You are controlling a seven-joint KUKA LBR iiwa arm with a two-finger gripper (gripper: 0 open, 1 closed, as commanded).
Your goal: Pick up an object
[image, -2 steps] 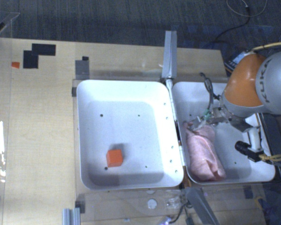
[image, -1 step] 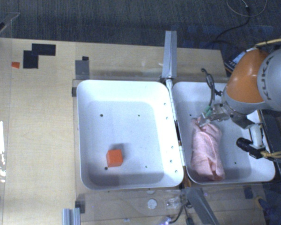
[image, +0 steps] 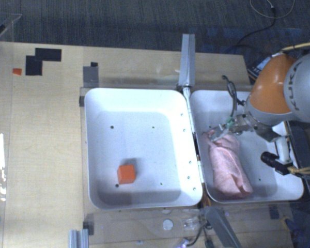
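Note:
A pink, soft, elongated bundle (image: 228,165) lies lengthwise in the right bin (image: 258,192), close to its left wall. My gripper (image: 223,130) is low over the bundle's far end and seems to touch it; the wrist hides the contact. A small orange block (image: 126,174) rests in the left bin (image: 98,138), near its front left corner, far from the gripper.
The grey and orange arm (image: 279,92) covers the right bin's far right part. A black fitting (image: 273,160) juts over that bin's right side. A metal post (image: 187,61) rises behind the divide between the bins. Black patches (image: 41,60) mark the bench at far left.

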